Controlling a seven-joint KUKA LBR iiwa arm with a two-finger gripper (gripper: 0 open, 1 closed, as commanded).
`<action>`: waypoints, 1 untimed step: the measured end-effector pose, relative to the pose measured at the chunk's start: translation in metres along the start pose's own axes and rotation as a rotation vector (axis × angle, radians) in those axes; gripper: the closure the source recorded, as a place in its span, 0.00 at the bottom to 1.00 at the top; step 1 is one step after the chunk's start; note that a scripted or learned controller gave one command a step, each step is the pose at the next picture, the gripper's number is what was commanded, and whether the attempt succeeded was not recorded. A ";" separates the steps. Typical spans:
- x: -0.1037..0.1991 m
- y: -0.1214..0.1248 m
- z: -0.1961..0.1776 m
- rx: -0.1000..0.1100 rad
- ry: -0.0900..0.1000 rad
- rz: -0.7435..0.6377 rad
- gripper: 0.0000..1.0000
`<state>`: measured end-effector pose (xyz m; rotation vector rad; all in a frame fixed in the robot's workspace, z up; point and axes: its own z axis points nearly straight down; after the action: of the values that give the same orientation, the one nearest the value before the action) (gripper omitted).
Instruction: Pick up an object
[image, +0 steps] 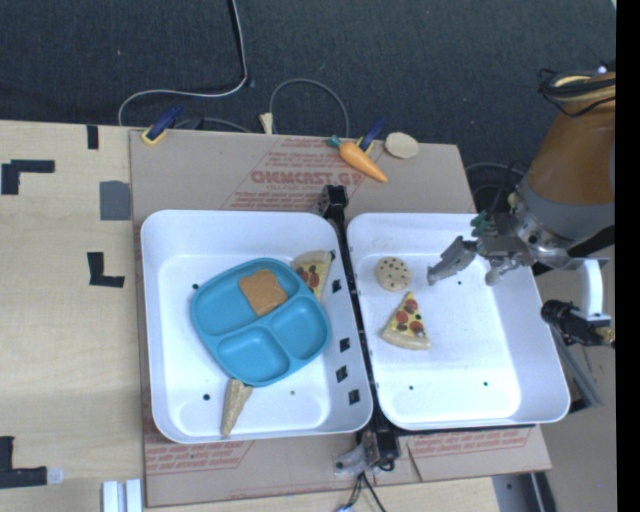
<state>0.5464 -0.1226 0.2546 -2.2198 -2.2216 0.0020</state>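
Note:
In the right bin (520, 400) lie a round chocolate-chip cookie (392, 272) and a pizza slice (406, 323) just below it. My gripper (463, 277) hovers over the upper part of this bin, to the right of the cookie. It is open, its fingers spread with nothing between them. The left bin (165, 300) holds a blue divided tray (262, 325) with a piece of toast (264, 291) on it. A second pizza slice (314, 270) sits at the tray's upper right, and a cone-shaped wafer (235, 404) lies at its lower edge.
A toy carrot (362, 162) and a pale round piece (402, 145) lie on the cardboard behind the bins. A black divider clip (333, 203) stands where the bins meet. Cables (240, 70) run across the dark floor at the back.

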 end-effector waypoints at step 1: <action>0.014 0.037 0.087 0.006 0.001 -0.001 0.00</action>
<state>0.5836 -0.1090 0.1679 -2.2146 -2.2196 0.0074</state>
